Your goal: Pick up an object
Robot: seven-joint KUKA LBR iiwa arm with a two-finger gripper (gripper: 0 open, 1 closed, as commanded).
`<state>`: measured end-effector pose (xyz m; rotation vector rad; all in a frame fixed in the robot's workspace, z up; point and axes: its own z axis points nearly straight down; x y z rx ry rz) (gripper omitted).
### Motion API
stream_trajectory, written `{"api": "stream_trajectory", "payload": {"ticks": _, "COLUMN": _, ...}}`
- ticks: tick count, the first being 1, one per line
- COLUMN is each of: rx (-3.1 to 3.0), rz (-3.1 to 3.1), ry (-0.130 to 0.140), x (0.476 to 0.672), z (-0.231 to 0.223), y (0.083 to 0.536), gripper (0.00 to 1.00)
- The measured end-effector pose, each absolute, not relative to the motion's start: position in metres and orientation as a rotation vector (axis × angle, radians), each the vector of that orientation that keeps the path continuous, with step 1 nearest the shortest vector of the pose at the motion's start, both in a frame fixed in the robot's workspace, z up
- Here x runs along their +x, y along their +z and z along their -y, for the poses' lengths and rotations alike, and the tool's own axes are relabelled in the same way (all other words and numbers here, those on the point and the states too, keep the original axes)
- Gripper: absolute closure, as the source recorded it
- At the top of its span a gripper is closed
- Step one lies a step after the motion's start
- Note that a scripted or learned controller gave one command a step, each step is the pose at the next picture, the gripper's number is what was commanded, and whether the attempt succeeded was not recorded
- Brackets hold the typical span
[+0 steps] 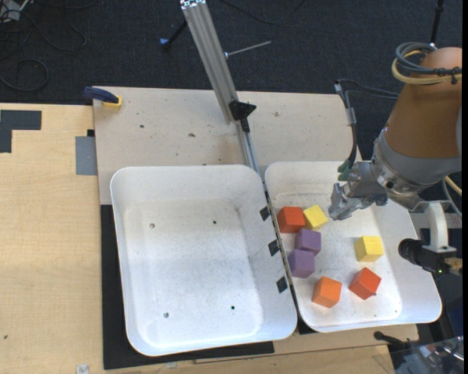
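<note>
I'm reaching in from the right, my pincer (342, 207) low over the right bin (421, 306), just right of the yellow cube (315, 216) that sits touching the red-orange cube (291, 218) near the divider. Whether my pincer is released or clenched I cannot tell from this angle, and nothing shows in its grip. Nearer along the divider, two purple cubes (309, 241) (301, 262) sit stacked close, one just beyond the other. A second yellow cube (369, 247) lies out to the right, below my wrist. At the near end, an orange cube (326, 291) and a red cube (365, 282) sit side by side. The left bin (140, 318) lies alongside.
</note>
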<state>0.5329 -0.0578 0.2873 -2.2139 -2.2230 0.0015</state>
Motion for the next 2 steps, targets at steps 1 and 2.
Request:
{"api": "stream_trajectory", "payload": {"ticks": 1, "rx": -2.212, "rz": 2.222, "ry": 0.004, "x": 0.523, "z": 0.002, "y": 0.262, "gripper": 1.00}}
{"api": "stream_trajectory", "payload": {"ticks": 2, "rx": -2.213, "rz": 2.222, "ry": 0.003, "x": 0.520, "z": -0.047, "y": 0.256, "gripper": 1.00}}
